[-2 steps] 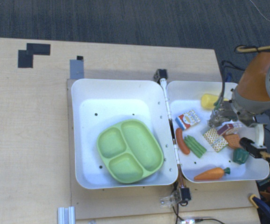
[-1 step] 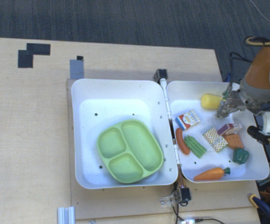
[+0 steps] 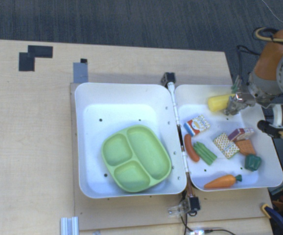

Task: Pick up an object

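Orange plastic carrot: lying along the right bin's near edge.
Yellow plastic lemon-like piece: sitting at the far edge, partly hidden by the gripper.
Gripper: hovering touching it; grasp state unclear.

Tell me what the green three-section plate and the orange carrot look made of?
Green three-section plate: probably moulded plastic, judging by its even colour and soft sheen. Orange carrot with green top: likely toy plastic, smooth and uniformly coloured; rubber is possible.
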Motion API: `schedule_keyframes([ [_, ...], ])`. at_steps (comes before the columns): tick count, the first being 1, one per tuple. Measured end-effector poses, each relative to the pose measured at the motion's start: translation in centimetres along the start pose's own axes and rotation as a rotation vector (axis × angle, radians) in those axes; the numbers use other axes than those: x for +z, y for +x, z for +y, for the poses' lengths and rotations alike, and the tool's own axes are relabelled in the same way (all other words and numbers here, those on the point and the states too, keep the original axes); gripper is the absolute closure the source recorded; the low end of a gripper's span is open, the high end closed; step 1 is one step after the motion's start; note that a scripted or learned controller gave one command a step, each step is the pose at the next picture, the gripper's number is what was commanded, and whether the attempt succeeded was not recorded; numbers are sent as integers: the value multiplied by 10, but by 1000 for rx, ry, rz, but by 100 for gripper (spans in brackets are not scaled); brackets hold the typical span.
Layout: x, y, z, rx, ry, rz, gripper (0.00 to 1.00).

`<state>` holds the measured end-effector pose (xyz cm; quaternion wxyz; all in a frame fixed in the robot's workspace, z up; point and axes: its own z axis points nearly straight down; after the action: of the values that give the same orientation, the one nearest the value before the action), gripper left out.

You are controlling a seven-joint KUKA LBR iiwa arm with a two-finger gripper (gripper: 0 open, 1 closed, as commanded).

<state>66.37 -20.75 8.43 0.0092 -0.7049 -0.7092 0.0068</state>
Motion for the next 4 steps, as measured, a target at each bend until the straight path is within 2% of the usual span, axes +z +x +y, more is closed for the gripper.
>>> schedule_keyframes([
  [1, 0, 4, 1, -2, -1, 6, 0],
  [2, 0, 4, -50, 1, -24, 0, 0],
  [3, 1, 4, -150, 3, -26, 0, 0],
  [4, -9, 3, -149, 4, -32, -4, 100],
])
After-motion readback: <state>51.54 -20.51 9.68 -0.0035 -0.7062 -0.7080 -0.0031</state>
